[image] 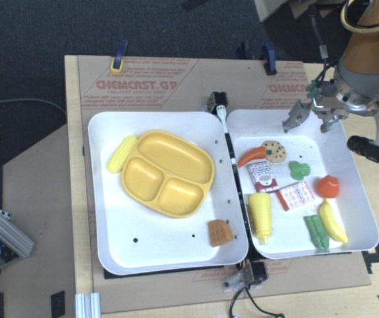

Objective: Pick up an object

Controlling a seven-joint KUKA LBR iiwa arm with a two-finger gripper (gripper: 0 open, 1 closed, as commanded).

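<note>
**Arm poised over the far edge of the right bin, nothing held**

The arm (368, 38) reached in from the upper right, its orange band sitting above the grey wrist. The gripper (312, 116) hung over the back part of the right bin (362, 197), fingers spread wide, one finger (295, 118) slanting left and the other pointing down to the right. Nothing sat between them.

The right bin held the loose items. A cookie (273, 151) lay nearest the gripper, touching the tip of a carrot (252, 156). Just below them was a small red-and-white packet (260, 173), with a second flat red packet (295, 195) beside it. A green piece (299, 170) and a tomato (328, 186) lay toward the right wall. A yellow bottle (261, 215) stood near the left wall. A banana (333, 222) and a green pod (317, 231) lay side by side at the front right corner.

The left bin (103, 177) held a yellow divided plate (167, 173), an ear of corn (121, 153) touching its left rim, and a brown cracker (220, 232) near the front right.

The print on the packets was too small to read. The upper arm ran out of frame at the top right.
</note>
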